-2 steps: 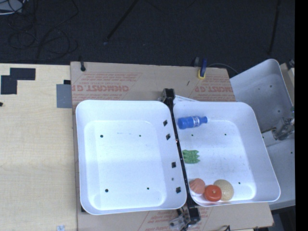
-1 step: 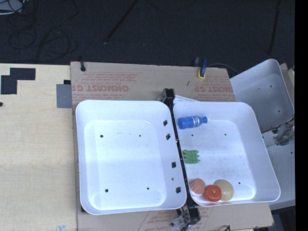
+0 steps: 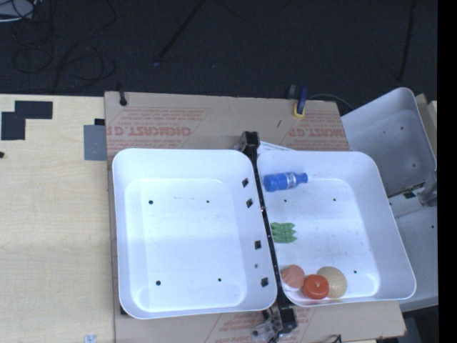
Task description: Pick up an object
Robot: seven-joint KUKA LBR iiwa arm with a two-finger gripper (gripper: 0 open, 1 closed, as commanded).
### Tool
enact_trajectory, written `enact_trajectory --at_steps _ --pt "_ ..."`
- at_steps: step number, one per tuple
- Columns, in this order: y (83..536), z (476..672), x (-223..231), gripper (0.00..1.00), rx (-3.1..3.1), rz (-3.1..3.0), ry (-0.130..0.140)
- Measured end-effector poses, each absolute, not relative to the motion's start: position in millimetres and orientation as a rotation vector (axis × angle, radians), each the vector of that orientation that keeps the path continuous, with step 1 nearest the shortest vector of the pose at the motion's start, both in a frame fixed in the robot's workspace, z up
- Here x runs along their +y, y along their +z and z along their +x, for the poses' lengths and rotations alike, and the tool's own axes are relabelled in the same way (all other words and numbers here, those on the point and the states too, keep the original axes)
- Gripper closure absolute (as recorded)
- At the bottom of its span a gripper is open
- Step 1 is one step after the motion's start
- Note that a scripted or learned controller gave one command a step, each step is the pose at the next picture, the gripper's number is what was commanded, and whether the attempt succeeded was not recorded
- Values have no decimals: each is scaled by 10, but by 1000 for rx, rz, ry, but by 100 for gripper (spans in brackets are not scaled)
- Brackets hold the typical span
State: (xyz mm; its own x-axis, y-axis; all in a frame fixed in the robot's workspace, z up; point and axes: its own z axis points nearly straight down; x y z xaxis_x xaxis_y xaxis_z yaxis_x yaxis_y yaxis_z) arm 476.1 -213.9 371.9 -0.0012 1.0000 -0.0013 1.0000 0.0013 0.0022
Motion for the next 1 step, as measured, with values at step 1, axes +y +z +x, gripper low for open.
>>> enact_trajectory --at_steps 1 --pt "3504 4760 -2132 100 2223 2224 -3"
